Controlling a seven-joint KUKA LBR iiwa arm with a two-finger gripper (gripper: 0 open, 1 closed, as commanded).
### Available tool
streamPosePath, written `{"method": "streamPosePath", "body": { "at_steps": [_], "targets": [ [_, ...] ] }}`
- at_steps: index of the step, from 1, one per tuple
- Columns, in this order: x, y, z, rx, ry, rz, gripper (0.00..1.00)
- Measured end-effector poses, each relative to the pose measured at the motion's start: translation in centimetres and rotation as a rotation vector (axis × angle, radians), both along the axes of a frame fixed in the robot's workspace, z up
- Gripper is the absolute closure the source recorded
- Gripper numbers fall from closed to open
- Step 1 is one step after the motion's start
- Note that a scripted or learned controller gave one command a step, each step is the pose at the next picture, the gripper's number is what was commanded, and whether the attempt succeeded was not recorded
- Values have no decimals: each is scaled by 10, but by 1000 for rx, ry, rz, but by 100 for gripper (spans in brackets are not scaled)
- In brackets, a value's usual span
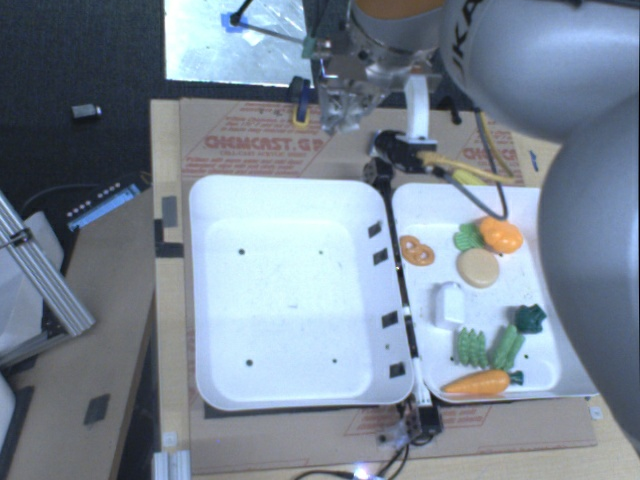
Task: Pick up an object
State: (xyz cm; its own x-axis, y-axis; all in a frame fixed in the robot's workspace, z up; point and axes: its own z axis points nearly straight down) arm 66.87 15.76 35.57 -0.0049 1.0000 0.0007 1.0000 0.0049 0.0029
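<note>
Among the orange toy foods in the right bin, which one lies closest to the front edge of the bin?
The toy carrot. It lies along the front wall of the right bin, while the pretzel and the orange fruit sit near the back.

Cardboard sheet (250, 138) under both bins; aluminium rail (45, 278) at left

You are looking at a gripper (345, 108) hanging above the bench's far edge, and every candidate is lying well below and to its right. Nearest, a small orange pretzel (417, 252) is lying flat. Farther right, an orange fruit with green leaves (494, 235) is touching a beige round piece (479, 268). Farthest off, a carrot (480, 383) is lying on its side below green vegetable pieces (506, 345).
</note>
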Motion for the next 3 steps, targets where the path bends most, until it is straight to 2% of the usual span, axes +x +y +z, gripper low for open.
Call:
{"method": "streamPosePath", "body": {
  "at_steps": [3],
  "targets": [
    [0,47,27,0,0,0,100]
  ]
}}
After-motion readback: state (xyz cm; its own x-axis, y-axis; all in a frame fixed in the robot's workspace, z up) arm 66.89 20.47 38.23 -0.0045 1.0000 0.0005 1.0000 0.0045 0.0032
